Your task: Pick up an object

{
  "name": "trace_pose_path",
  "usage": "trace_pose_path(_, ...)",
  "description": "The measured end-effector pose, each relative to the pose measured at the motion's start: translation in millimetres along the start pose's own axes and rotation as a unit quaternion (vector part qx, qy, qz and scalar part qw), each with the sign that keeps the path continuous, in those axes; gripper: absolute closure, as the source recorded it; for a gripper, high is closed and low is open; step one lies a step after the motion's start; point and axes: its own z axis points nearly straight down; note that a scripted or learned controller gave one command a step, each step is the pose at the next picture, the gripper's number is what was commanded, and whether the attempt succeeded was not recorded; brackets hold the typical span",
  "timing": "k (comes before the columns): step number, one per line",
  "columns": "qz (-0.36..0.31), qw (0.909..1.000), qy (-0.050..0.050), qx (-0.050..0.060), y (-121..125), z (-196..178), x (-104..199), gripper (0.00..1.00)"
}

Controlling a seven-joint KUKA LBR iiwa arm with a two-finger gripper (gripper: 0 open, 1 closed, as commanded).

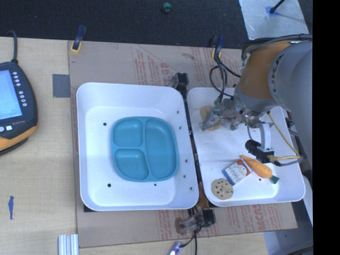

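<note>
tool (212, 120) sat low in right bin (212, 158), touching a tan object (207, 112); finger state could not be told.

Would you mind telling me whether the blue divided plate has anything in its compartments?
Empty: all three compartments of the blue divided plate show bare blue surface, and it lies flat in the left bin.

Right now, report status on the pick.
Gripper low in right bin, at tan object near far-left corner. Grasp unconfirmed. Carrot, cookie, small carton lie untouched near front.
</note>
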Motion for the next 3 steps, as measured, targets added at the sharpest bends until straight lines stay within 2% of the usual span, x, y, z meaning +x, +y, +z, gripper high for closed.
trace_pose_path(1, 0.0, 1.0, 0.001, -0.001, 25, -1, 4, 0.0)
trace_pose_path(2, -0.001, 1.0, 0.001, -0.002, 39, -1, 1, 0.0)
trace_pose_path(3, -0.002, 1.0, 0.001, -0.001, 39, -1, 1, 0.0)
